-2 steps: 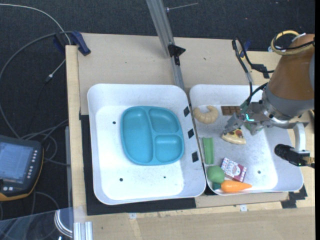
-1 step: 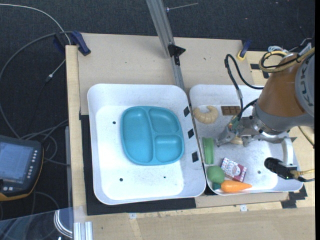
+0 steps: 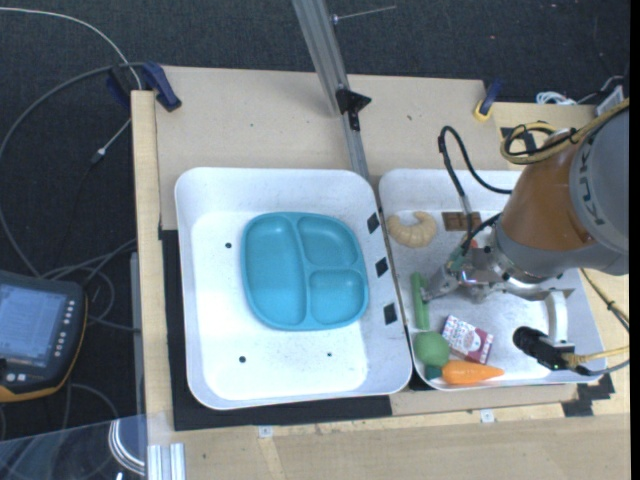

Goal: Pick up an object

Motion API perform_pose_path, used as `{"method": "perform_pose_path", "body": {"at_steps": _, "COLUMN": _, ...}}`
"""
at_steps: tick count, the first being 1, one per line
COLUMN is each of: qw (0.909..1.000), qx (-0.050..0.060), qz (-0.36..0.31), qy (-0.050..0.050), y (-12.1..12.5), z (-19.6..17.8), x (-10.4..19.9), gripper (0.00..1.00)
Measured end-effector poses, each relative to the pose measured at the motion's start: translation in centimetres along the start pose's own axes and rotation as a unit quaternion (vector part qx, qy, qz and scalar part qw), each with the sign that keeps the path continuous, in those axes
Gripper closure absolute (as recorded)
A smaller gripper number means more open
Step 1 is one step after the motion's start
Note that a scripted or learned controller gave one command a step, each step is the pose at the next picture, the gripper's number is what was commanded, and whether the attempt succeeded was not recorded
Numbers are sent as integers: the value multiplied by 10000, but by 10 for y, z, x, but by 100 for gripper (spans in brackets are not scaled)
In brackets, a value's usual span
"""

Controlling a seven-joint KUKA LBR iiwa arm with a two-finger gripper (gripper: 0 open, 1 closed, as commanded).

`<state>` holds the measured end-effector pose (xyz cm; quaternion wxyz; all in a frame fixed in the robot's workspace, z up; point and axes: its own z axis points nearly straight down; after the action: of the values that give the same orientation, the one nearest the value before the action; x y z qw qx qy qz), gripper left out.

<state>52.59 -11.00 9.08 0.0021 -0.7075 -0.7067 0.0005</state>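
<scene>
My gripper (image 3: 452,280) hangs low in the right bin (image 3: 400,193), near its middle, under the grey arm with its orange band. Just left of the gripper lies a green stick (image 3: 419,301). In front of it sit a pink and red packet (image 3: 467,339), a green round thing (image 3: 432,348) and an orange carrot (image 3: 472,373) by the bin's front wall. A tan croissant-shaped thing (image 3: 412,228) rests at the back left of this bin, with a small brown block (image 3: 457,221) to its right. I see nothing held by the gripper.
The left bin (image 3: 200,268) holds a blue sectioned plate (image 3: 303,269) at its middle. A slanted metal post (image 3: 325,38) rises from the back between the bins. Cables trail over the bench at the back right, and a pendant (image 3: 35,333) lies off the bench at left.
</scene>
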Motion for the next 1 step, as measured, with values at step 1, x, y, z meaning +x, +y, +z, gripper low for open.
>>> {"method": "perform_pose_path", "body": {"at_steps": 1, "qw": 10000, "qx": -23, "qz": -7, "qy": -3, "y": 1, "z": -12, "x": 0, "gripper": 100}}
